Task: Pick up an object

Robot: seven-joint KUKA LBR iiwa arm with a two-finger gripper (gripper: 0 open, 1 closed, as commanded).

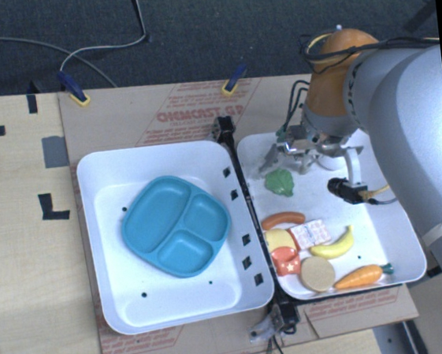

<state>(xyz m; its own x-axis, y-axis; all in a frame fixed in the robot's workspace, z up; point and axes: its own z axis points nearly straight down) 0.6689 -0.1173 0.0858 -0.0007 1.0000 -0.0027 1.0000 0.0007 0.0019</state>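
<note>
**Arm over the right bin, above the green toy**

Camera view: the gripper [288,156] hangs in the right bin [397,223], just above a green vegetable toy [279,182]; contact is unclear, and whether the pincer is apart or together I cannot tell. Nearer the front lie a sausage [282,220], banana [333,244] and carrot [361,276]. The left bin [104,225] holds a blue divided plate [176,226].

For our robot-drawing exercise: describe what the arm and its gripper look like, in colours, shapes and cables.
The arm is thick, rounded and smooth light grey, with an orange band above the wrist. Thin black cables loop beside the wrist. The gripper is small, of grey metal, with slender parts.
</note>
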